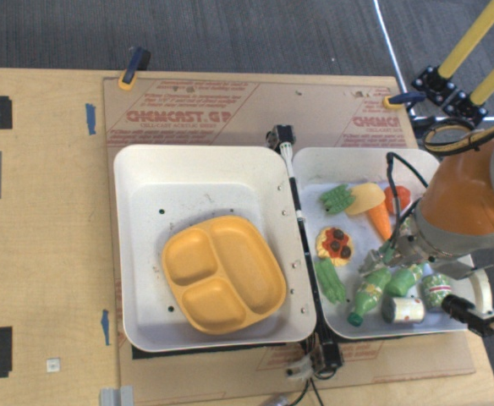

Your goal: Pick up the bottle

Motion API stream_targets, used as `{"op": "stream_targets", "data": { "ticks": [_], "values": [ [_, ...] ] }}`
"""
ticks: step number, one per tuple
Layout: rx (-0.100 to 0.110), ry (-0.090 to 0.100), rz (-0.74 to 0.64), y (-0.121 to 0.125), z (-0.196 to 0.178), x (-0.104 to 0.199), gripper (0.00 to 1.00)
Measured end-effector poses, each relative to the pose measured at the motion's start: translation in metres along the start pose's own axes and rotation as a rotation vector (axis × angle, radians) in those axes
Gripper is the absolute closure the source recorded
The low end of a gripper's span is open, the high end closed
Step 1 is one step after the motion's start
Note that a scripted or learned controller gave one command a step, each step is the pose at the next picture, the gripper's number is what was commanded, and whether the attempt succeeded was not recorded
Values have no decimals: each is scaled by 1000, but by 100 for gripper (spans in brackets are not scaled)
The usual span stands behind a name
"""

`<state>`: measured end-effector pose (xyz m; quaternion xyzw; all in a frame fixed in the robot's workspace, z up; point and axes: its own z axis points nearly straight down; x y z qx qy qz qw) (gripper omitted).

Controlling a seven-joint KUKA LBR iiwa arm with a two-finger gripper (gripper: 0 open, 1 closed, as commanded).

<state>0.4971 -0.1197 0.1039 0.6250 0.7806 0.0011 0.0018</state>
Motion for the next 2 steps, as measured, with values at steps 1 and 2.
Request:
{"op": "stream_targets", "data": {
  "ticks": [1, 2],
  "values": [
    [2, 1, -84, -2, -136, 65, 100],
    [3, 1, 427, 12, -128, 133, 100]
  ]
}}
